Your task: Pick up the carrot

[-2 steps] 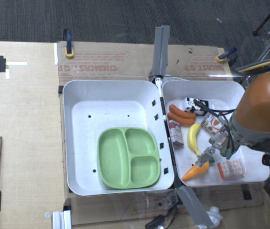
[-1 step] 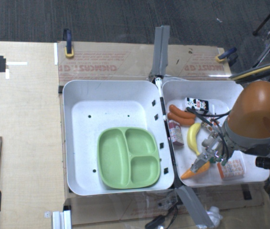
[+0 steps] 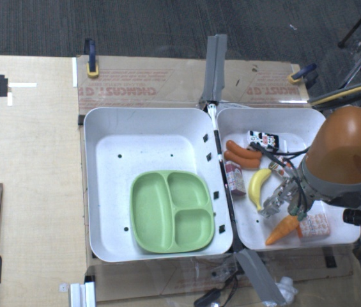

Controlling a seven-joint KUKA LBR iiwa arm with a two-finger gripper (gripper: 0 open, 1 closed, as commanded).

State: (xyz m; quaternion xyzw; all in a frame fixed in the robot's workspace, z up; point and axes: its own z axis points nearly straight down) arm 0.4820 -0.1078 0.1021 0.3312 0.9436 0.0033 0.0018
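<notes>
One carrot [image 3: 282, 229] here, orange, lying in the near part of the right bin [image 3: 333, 240], thin tip pointing near-left and fat end up toward the right. The gripper [image 3: 287, 200] is sitting just on the far side of it, basically right over the fat end, but honestly I can't tell whether the fingers are apart or together, it's a tangle of metal and cables from this angle. Nothing shows the carrot between them.

Just right of the carrot there's a small white packet with red print [image 3: 316, 225], touching or nearly touching it. Left of the gripper is a banana [image 3: 257, 187], standing roughly near-to-far. Farther back are two hot dog sausages [image 3: 243, 155] side by side, and behind those a small black-and-white package [image 3: 262, 139]. A dark red little can or pouch [image 3: 234, 177] lies against the bin's left wall.

The arm's big orange band [image 3: 342, 148] covers the right side of that bin.

Left bin [image 3: 97, 171] holds a green divided plate [image 3: 172, 212] with three compartments, toward its near side. Both bins sit on the counter [image 3: 27, 146] on top of cardboard sheeting.
</notes>
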